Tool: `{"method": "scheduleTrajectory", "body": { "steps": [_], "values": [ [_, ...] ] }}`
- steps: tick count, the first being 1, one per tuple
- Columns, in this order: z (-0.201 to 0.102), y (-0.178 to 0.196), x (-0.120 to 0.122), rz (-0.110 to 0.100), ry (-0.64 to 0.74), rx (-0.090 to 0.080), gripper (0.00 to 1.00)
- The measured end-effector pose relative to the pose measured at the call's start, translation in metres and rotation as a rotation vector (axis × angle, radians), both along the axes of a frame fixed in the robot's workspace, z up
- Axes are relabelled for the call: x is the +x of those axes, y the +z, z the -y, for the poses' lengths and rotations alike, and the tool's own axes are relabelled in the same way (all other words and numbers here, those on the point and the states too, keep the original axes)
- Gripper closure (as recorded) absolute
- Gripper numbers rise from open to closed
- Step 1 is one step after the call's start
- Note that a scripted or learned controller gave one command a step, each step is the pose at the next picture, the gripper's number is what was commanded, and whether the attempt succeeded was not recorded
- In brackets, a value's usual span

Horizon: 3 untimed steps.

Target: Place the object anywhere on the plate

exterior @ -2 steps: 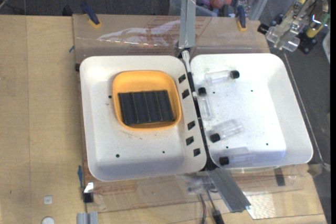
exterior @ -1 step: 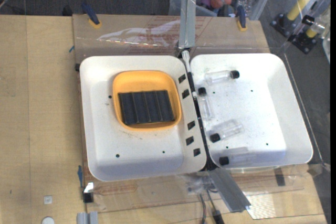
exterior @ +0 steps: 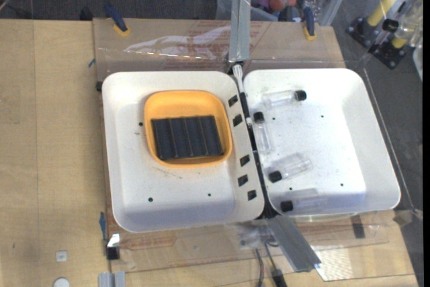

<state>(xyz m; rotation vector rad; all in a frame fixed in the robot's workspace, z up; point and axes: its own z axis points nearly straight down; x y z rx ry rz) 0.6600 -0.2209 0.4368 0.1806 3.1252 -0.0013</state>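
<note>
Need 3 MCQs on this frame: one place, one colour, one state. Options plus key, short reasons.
1. Where does the plate sit?
A. in the left bin
B. in the right bin
C. on the bare bench

2. What colour is the plate?
A. blue
B. orange-yellow
C. green

3. How does the dark ribbed block stand relative to the plate?
A. lying flat on it
B. leaning against the bin wall
C. lying in the other bin

Key:
1. A, the plate rests inside the white bin on the view's left.
2. B, its rim shows orange-yellow around the dark block.
3. A, the block lies flat within the plate's rim, while the clear vials lie in the right bin.
</note>
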Motion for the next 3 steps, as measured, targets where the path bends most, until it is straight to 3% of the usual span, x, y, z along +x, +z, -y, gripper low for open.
{"method": "scheduleTrajectory", "body": {
  "steps": [3],
  "values": [
    [0.0003, -0.0003, 0.0083, 0.000, 1.085, -0.008, 1.00]
  ]
}}
